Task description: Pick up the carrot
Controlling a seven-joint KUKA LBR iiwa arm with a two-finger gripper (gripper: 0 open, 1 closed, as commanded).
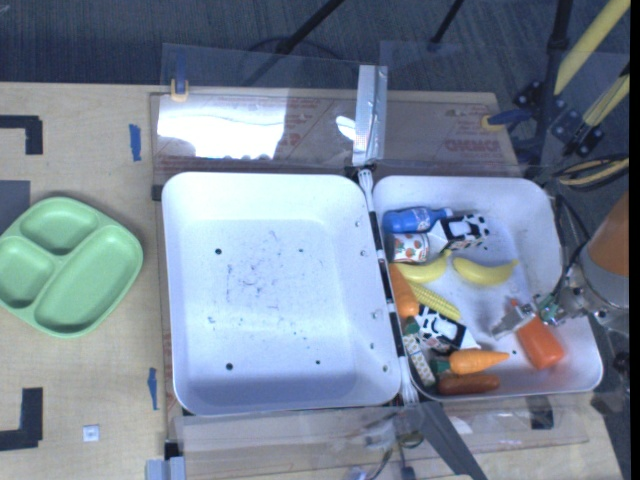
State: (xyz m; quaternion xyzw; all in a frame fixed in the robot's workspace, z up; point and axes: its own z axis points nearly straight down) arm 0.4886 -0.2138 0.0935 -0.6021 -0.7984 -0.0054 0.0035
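1. the carrot [478, 360] is lying on its side near the front edge of the right bin [528, 200], tip pointing right, green stub end to the left.
2. just under it, against the bin's front wall, there's a dark reddish sausage-looking thing [462, 384], touching or nearly touching the carrot.
3. to the carrot's right sits an orange block-ish thing [541, 346], close but apart from the carrot's tip.
4. left of the carrot there's a black and white carton [437, 327] and a striped packet [417, 356] squeezed against the bin's left wall.
5. further back: a corn cob [432, 299], a long orange piece [401, 290] along the left wall, two bananas [484, 271], a blue can [413, 219] and another black and white thing [463, 229] near the back.
6. the end effector [522, 315] is in the right bin, up and right of the carrot, just beside the orange block. nothing visibly between its fingers, and honestly i can't tell how far apart they are, it's too small and cluttered there. it isn't touching the carrot.
7. the arm [608, 258] comes in from the right with its orange band over the bin's right rim.
8. the left bin [200, 208] just has some faint scuffs on its floor.
9. off to the far left on the surface [80, 128] sits a green divided plate [66, 264], well apart from both bins.
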